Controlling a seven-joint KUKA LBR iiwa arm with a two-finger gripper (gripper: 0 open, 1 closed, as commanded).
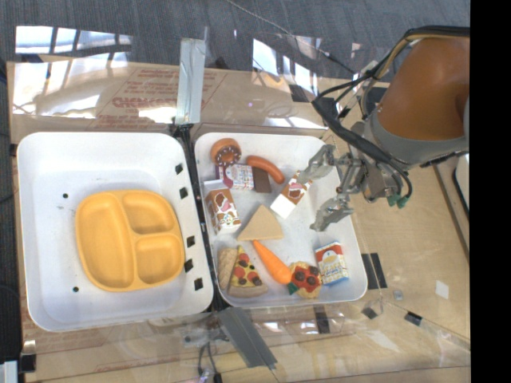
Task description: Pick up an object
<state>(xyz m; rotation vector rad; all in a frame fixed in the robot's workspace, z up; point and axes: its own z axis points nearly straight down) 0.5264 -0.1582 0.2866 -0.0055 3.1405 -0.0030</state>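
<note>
The gripper [326, 188] is seen over the right side of the right bin [351, 250], its fingers [319, 164] spread apart with nothing between them. A small carton [291, 195] lies just beside the upper finger. A cheese wedge [261, 225], carrot [273, 263], sausage [264, 167] and pizza slice [243, 271] lie nearby. A yellow divided tray [128, 238] is held in the left bin [48, 166].

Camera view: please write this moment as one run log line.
gripper: open, holds nothing | position: above right bin | nearest: small carton | yellow tray: left bin
</note>
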